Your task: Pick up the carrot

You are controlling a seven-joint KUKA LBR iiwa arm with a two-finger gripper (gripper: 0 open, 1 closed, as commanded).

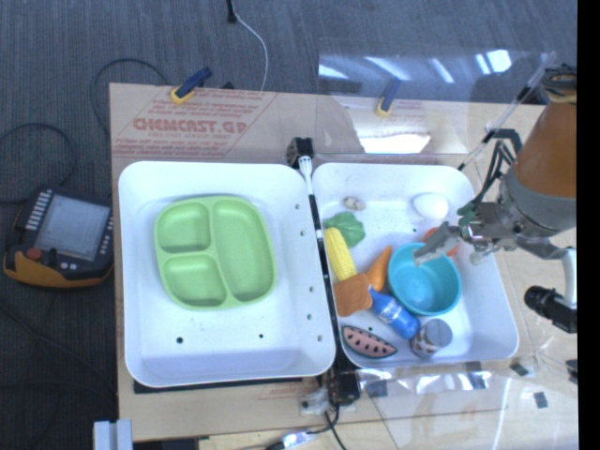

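Grey carpet, a brown worktop [187, 120] and two white bins under a slanted view

The worktop sits on dark grey carpet [94, 26], a cable trailing across the floor and a handheld screen unit [61, 237] lying at its left. The left bin [141, 345] holds a green divided plate [214, 251]. The right bin [492, 336] holds a blue bowl [427, 284], a corn cob [338, 253], a watermelon slice [367, 342] and a white egg [430, 204]. The carrot [378, 269] lies between corn and bowl, touching the bowl's left side. The hand [448, 243] hangs over the bowl's upper right rim; whether it is spread I cannot tell
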